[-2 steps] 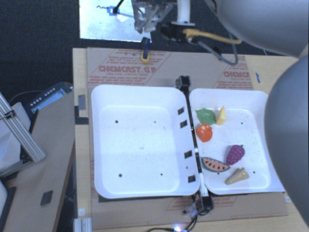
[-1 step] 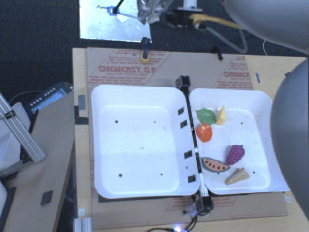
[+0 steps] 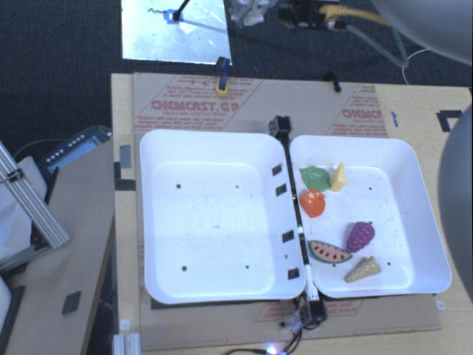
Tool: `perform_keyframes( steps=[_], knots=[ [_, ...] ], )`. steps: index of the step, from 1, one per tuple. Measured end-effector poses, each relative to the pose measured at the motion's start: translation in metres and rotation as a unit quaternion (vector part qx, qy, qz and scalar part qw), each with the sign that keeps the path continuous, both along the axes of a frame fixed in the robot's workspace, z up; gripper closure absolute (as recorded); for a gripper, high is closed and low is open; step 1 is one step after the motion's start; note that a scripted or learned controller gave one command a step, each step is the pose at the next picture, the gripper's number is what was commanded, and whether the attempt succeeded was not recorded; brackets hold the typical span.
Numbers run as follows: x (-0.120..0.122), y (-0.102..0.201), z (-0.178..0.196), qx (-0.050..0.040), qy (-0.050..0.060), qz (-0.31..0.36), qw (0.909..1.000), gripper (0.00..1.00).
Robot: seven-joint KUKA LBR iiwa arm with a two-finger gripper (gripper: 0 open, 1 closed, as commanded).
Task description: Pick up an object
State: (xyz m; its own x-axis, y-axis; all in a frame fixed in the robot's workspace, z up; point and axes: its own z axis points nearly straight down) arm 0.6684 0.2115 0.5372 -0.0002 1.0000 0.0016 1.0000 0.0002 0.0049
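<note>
Several toy foods lie in the right bin (image 3: 414, 198): a green leaf (image 3: 315, 177), a pale yellow wedge (image 3: 338, 176), a red tomato (image 3: 312, 203), a purple grape bunch (image 3: 360, 236), a watermelon slice (image 3: 329, 252) and a tan wedge (image 3: 362, 269). My gripper (image 3: 250, 2) hangs high at the top of the view, beyond the bench's far edge and well away from both bins. Nothing is visible in it. Part of the grey arm (image 3: 421, 9) crosses the top right corner.
The left bin (image 3: 159, 198) adjoins the right one along a black-clipped divider (image 3: 292, 213). Both rest on a cardboard sheet (image 3: 192, 102). A shiny metal plate (image 3: 174, 21) lies beyond the bench, and a yellow cable (image 3: 355, 13) runs near the gripper.
</note>
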Motion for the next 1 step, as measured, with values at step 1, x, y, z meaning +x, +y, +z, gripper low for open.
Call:
perform_keyframes(
  steps=[1],
  knots=[
    [0.0002, -0.0522, -0.0018, -0.0010, 0.002, -0.002, 1.0000, 1.00]
  ],
)
